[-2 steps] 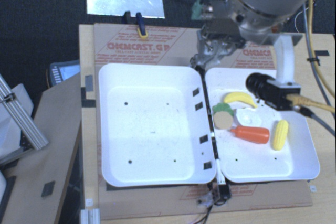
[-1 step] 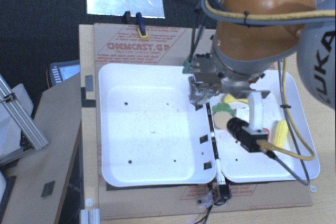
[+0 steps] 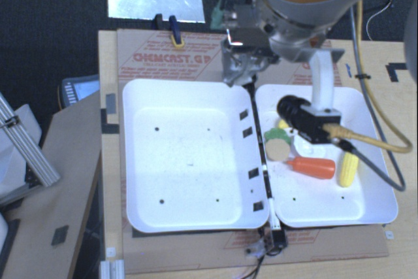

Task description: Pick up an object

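Camera view, single frame. The gripper (image 3: pixel 243 75) hangs over the far end of the seam between the left bin (image 3: pixel 189 160) and the right bin (image 3: pixel 326 206), just outside the right bin's far left corner. I see nothing carried in it. From this angle I cannot tell whether the pincer is spread or pressed together. All pick candidates lie in the right bin. A green piece (image 3: pixel 277 136) sits close to the left wall, with a tan disc (image 3: pixel 279 152) touching it on the near side. An orange carrot (image 3: pixel 313 168) lies flat near the bin's middle, and a yellow corn cob (image 3: pixel 348 168) sits just beside the carrot's right end, toward the right wall. My judgement is that this is the approach step and no grasp has begun. My preferred target is the carrot, since it has the most bare floor on both long sides, while the green and tan pair crowd the wall and each other. To do it well, I would carry the gripper over the carrot's thick middle, away from the corn end. I would turn the wrist so the closing line crosses the carrot's short axis, then confirm full spread before descending straight down. The taper looks smooth, so an off-centre pinch could squirt it sideways.
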